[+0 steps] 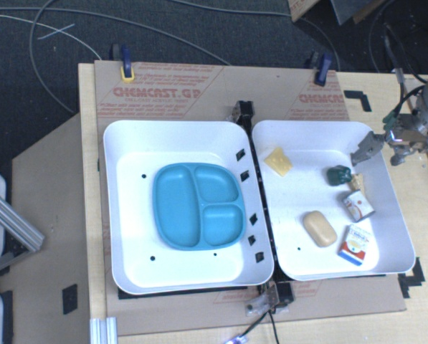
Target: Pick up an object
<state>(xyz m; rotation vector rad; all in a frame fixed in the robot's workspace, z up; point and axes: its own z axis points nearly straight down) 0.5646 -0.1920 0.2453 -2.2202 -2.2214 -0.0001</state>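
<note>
**A:** Talk me through the right bin [300, 260], near edge first.

**B:** Closest to the front rim, toward the right corner, there's a small red-white-and-blue carton [355, 244] lying flat. Just left of it, a tan oval soap-like block [320, 228]. Farther back, a little red-and-white box [358, 206], with a small tan piece [355, 183] just behind it, and a dark green lump [338, 175] touching or nearly touching that piece. A yellow wedge [277, 161] sits alone toward the back left. The blue divided plate [198, 205] fills the left bin [120, 213].

**A:** And your gripper?

**B:** My gripper [377, 147] hovers at the right bin's far right rim, carrying nothing. Whether my fingers are apart or together, I can't tell from here.

**A:** So which one?

**B:** I judge the green lump nearest, but it's crowded. The tan block has bare floor all round, so I'd come straight down over it, span its narrow width, and close only once low.
</note>
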